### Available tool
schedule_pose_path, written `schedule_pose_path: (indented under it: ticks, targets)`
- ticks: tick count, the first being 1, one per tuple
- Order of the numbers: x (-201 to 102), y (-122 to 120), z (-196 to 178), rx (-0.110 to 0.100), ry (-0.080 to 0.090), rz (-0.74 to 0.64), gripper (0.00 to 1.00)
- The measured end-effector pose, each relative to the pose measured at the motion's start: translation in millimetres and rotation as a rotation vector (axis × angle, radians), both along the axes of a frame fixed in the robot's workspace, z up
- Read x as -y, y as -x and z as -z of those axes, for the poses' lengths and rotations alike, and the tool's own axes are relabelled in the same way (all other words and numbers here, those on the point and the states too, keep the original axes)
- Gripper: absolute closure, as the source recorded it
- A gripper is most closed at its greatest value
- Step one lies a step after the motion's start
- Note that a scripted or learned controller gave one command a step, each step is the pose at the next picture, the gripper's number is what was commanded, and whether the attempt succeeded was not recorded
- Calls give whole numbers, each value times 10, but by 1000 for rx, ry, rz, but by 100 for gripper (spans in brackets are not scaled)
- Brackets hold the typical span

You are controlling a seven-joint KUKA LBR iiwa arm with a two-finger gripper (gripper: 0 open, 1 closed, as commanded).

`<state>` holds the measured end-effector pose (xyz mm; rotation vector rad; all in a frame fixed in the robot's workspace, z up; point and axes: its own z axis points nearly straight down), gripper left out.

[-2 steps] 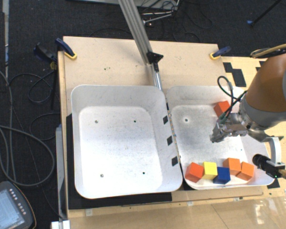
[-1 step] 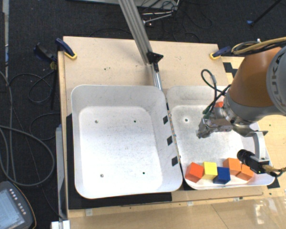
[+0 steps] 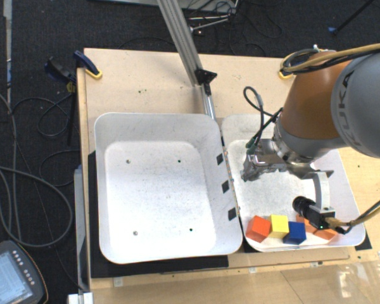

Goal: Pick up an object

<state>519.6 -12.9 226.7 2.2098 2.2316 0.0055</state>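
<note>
Nearest me, along the front edge of the right bin (image 3: 348,189), sit the blocks in a row: orange (image 3: 259,228), yellow (image 3: 279,224), blue (image 3: 296,232), w/ an orange wedge (image 3: 325,234) beside a black bit of the rig. Gripper (image 3: 253,168) hangs further back over the bin's middle, well apart from the blocks, w/ nothing visible in it; can't tell how far it's open. Beyond, the arm's orange band (image 3: 310,106) covers the bin's back; left bin (image 3: 114,138) alongside, pole (image 3: 180,33) behind.

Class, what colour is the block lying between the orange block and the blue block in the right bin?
Yellow block, seen in the camera view.
</note>
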Motion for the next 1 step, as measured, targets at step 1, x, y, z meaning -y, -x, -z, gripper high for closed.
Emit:
schedule_pose_path:
  ticks: [1]
  targets:
    - [-528, -64, -97, -2, 0, 1, 100]
